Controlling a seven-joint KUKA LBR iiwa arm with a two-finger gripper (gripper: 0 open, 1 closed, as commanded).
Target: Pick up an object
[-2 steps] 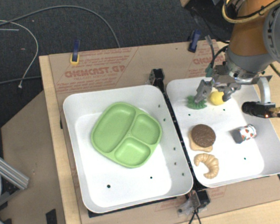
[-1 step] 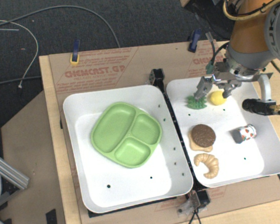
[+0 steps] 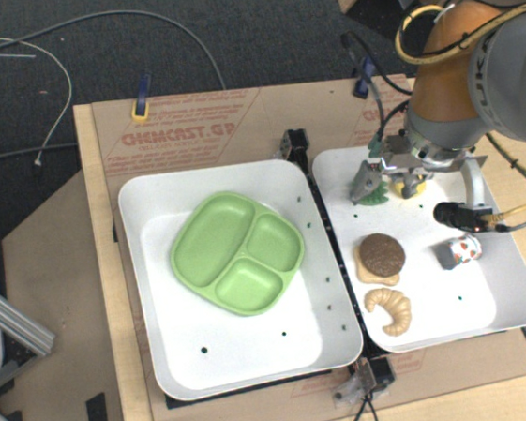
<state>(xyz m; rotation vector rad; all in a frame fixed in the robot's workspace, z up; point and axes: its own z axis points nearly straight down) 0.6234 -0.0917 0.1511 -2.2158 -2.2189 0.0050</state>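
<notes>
The claw (image 3: 387,179) hangs low over the far end of the right bin (image 3: 513,294), beside a small green object (image 3: 372,197); whether it is spread or pinching cannot be told. Nearer in that bin lie a round brown cookie (image 3: 381,255), a croissant (image 3: 391,309) and a small red-and-white object (image 3: 463,250). The left bin (image 3: 167,357) holds a green divided plate (image 3: 238,252).

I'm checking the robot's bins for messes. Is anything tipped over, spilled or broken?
Nothing looks spilled or broken. The green plate lies flat but turned askew in the left bin. The cookie and croissant lie loose in the right bin.
</notes>
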